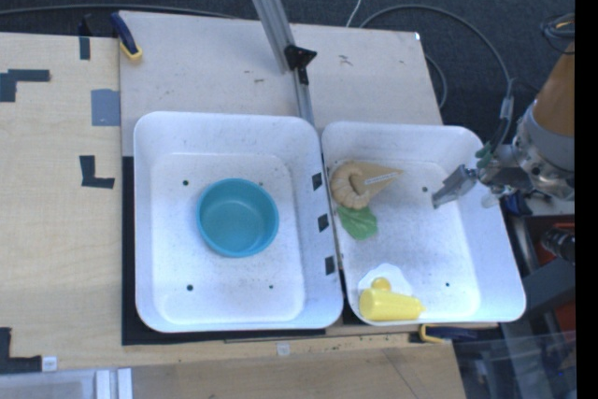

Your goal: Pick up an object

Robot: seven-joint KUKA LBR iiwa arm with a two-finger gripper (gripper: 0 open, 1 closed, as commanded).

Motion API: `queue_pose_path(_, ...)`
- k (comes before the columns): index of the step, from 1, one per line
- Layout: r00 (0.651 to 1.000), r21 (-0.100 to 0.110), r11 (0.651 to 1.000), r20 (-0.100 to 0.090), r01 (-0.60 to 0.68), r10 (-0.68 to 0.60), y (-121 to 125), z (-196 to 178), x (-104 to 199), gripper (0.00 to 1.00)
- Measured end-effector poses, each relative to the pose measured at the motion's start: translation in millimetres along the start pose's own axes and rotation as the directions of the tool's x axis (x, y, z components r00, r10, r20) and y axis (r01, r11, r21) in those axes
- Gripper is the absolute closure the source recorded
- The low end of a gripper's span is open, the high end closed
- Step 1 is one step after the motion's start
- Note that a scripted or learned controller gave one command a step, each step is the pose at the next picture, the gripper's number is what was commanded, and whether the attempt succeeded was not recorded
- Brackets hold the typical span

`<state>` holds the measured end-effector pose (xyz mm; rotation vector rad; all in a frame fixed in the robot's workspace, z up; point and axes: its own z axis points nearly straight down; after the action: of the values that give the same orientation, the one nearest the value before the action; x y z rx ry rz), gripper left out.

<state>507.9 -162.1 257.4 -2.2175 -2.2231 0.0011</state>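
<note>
**Hovering at the bin's edge, nothing picked yet**

Reaching in from the right of the frame, the arm [551, 121] has its claw [455, 186] over the right side of the right bin [491, 280], a little above centre. Nothing sits between its fingers, so the pick looks not yet made; whether they are spread or closed I cannot tell from this slant.

Candidates lie well apart from the claw, toward the bin's left side: a tan pastry-like toy [360, 183] near the upper left of that bin, a green leafy piece [358, 221] touching it just below, and a yellow toy [388, 302] on a white piece near the bin's lower edge. A blue bowl [238, 218] sits in the middle of the left bin [159, 294].

By my reading, the whole job remains: move over one item, descend, close, lift. The wrist sits low, claw pointing left and downward.
</note>
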Motion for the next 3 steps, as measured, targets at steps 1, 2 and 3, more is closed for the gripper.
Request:
queue_pose_path(1, 1.000, 0.000, 1.000, 0.001, 0.000, 0.000, 0, 0, 0, 0.00)
queue_pose_path(2, 1.000, 0.005, 1.000, 0.000, -0.002, 0.002, 7, 54, -6, 0.00)
queue_pose_path(3, 1.000, 0.005, 1.000, 0.000, -0.002, 0.002, 2, 102, -13, 0.00)
